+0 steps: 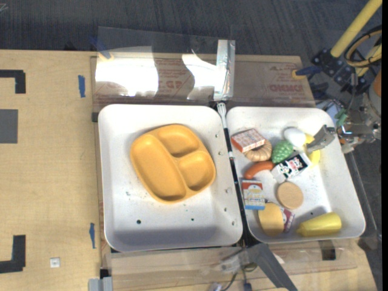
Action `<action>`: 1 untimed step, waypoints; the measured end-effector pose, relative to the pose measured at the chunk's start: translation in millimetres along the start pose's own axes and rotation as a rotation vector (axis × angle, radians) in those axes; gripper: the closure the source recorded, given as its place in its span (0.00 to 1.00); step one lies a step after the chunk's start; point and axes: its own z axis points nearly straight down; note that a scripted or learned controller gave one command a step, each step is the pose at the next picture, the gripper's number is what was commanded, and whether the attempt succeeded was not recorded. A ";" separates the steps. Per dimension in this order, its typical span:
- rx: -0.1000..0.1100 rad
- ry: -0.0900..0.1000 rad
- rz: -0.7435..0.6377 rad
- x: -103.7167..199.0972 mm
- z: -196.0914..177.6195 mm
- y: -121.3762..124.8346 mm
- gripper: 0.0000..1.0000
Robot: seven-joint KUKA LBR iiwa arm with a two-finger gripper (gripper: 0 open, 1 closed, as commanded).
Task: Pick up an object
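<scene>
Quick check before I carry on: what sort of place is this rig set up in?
Probably a robotics lab bench. Two white bins sit side by side on a taped plywood top; one holds a yellow divided tray, the other small toy foods.

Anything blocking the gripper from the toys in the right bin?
Nothing visible. The gripper sits at the right bin's upper right, beside the white egg and a yellow piece. The toys lie packed close, so neighbours may crowd a grasp.
</scene>
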 end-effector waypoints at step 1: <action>0.006 0.002 0.308 -8.5 130.7 -61.1 0.00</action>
